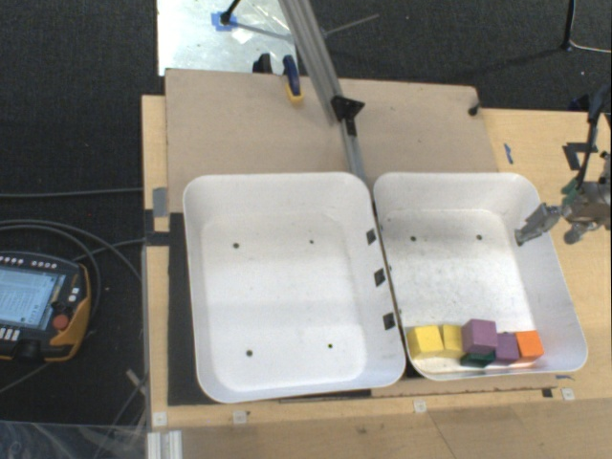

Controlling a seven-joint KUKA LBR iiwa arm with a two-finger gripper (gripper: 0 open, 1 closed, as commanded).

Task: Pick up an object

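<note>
Dark carpet surrounds my bench (pixel 316 127), where two white bins sit side by side. My gripper (pixel 555 220) hangs at the right bin's (pixel 449 256) far right rim, apparently carrying nothing. Yellow (pixel 426 340), purple (pixel 480 334) and orange (pixel 529 344) blocks crowd its near edge.

Single fixed camera, mounted above the worktop (pixel 449 113), looking down at a slant. Far enough out to take in both white bins whole: left bin (pixel 206 199) centre frame, right bin (pixel 564 295) right of centre. Dark floor along top and left edges; teach pendant (pixel 38 304) at lower left. Gripper (pixel 555 220) entering at right edge.
</note>
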